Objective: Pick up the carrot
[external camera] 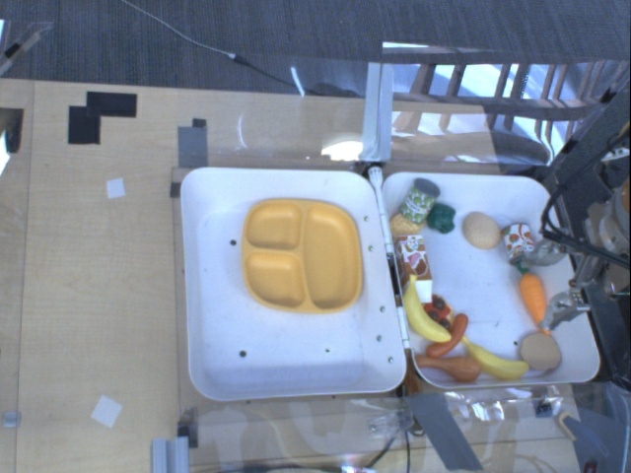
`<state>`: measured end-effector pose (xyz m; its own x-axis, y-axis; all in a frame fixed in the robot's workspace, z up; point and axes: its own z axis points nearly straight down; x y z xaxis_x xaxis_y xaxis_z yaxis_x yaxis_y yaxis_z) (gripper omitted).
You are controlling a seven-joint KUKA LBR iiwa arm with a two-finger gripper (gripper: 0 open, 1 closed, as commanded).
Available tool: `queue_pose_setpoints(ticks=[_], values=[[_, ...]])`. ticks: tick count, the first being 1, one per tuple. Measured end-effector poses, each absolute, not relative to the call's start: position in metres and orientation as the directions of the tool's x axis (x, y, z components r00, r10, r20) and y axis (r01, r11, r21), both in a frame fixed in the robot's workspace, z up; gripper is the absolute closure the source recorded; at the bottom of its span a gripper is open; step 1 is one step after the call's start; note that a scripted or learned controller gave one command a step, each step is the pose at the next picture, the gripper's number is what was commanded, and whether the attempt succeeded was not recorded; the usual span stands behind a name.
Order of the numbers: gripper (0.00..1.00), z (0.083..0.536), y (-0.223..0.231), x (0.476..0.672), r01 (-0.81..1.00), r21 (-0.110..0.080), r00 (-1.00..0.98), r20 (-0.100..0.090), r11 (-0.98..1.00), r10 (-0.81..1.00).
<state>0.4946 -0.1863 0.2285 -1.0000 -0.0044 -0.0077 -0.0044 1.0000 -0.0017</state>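
Gripper point(570, 306) at right bin point(493, 193) edge, just beside carrot point(532, 298); open/closed state unclear.

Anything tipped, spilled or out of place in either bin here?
Nothing stands out. The toy food lies loosely in the right bin, the carrot near its right wall, and the yellow divided plate sits flat in the left bin.

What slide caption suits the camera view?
Carrot lies in the right bin, hand beside it.

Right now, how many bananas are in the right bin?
2. One banana lies along the bin's left wall; the other banana lies near the front edge. More could be hidden under the piled food.
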Motion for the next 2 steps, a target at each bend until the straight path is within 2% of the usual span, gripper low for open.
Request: queue_pose_setpoints(ticks=[1, 2], values=[[0.0, 0.091, -0.207, 0.509, -0.087, -0.008, -0.996, -0.02, 0.996, -0.087], [1.0, 0.103, -0.205, 0.512, -0.096, -0.01, -0.995, -0.026, 0.995, -0.096]])
